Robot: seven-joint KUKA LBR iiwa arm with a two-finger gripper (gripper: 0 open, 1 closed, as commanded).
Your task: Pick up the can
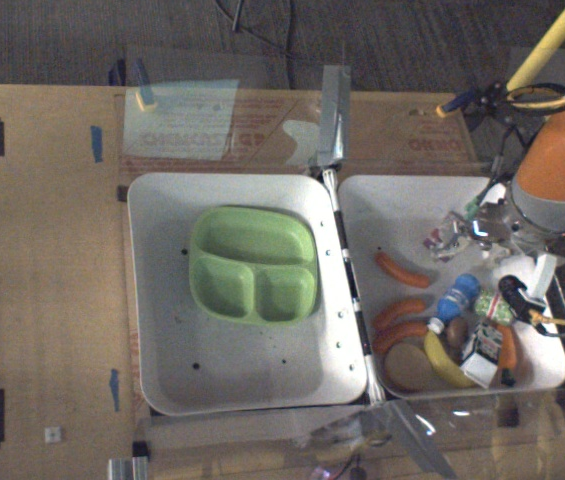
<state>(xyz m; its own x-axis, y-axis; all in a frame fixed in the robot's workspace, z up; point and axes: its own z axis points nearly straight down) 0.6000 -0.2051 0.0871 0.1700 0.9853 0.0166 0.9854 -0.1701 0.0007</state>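
Green-labelled metal can, its writing too blurred for us to read and its axis unclear, sits in the right-hand shallow white bin, near the silvery two-finger gripper, whose state we cannot tell.

two bins (white), one green tray

- Soft, even overhead light; dim floor at twelve o'clock.
- Glare on the plastic sheet toward eleven o'clock.
- Slight overall blur, faint shadows inside the white bins.
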